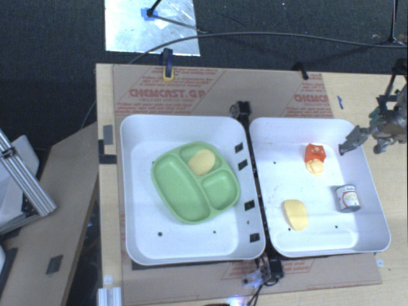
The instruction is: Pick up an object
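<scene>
Hovering at the far right edge of the right bin (373, 190), the gripper (363, 138) sits high and off to the side, and nothing is between its fingers. Whether those fingers are spread or closed cannot be told from this angle; one dark tip points down and inward toward the bin.

Closest candidate: the red and yellow toy (314, 157), lying just inward from the fingertip and slightly nearer the camera, its long axis running roughly front to back across the bin floor. Further on, nearer the camera than the fingers, the small can (347, 198) lies beside the bin's right wall. Beyond that, inward and nearer the camera, lies the pale yellow piece (295, 214), long axis also front to back.

Well away, past the divide, the green divided plate (185, 199) in the left bin (137, 171) carries another yellow item (202, 162).

A short reach inward looks like the natural call.
</scene>
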Motion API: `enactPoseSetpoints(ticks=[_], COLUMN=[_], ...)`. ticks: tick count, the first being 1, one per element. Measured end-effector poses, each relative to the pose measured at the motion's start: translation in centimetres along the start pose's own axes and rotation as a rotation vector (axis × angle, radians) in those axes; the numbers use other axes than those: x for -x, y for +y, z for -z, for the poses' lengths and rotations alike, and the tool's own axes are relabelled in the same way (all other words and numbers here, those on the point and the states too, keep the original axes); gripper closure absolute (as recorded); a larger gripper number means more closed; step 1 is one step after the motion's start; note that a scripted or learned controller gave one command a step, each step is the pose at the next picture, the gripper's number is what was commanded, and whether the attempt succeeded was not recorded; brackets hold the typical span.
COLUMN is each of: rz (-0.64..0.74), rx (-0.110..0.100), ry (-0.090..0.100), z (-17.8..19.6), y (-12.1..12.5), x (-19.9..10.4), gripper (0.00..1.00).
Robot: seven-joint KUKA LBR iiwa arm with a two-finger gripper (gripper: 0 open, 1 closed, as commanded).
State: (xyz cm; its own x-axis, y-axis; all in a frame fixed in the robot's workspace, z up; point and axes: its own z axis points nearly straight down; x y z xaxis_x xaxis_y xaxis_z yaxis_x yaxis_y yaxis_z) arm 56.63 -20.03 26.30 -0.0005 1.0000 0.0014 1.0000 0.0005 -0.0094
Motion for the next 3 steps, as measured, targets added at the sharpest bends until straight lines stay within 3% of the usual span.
enactPoseSetpoints(ticks=[1, 3], rz=[0.004, 0.001], rx=[0.011, 0.011], ry=[-0.002, -0.002], z=[0.7, -8.6], y=[0.2, -0.4], x=[-0.1, 0.6], gripper=[0.00, 0.00])
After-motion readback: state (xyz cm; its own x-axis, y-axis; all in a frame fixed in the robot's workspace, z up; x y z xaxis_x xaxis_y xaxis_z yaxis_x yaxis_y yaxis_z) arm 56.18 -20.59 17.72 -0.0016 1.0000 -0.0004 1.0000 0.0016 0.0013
